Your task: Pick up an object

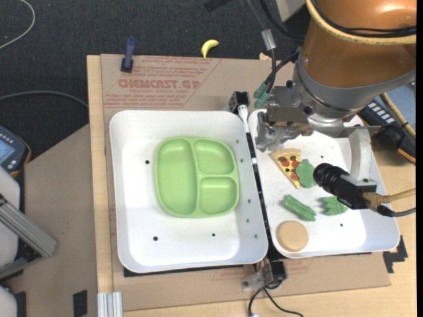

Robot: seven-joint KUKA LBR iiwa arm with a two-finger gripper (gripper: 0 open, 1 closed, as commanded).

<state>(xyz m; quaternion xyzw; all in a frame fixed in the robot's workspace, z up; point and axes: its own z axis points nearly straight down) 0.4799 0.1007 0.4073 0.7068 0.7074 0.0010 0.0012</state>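
The right bin (378,238) holds a toy pizza slice (288,161), a green lump (305,172) touching it, a long green pod (299,207), another green piece (334,206) and a round tan bun (292,236). My gripper (267,137) hangs over the far left corner of this bin, just beyond the pizza slice's tip. The wrist and arm hide its upper part. I see nothing held in it.
The left bin (122,177) carries a light green divided plate (196,176). A dark divider rail (254,170) runs between the bins. Beyond the bench, a small yellow banana (209,47) and a blue clamp (127,55) lie near the cardboard's far edge.
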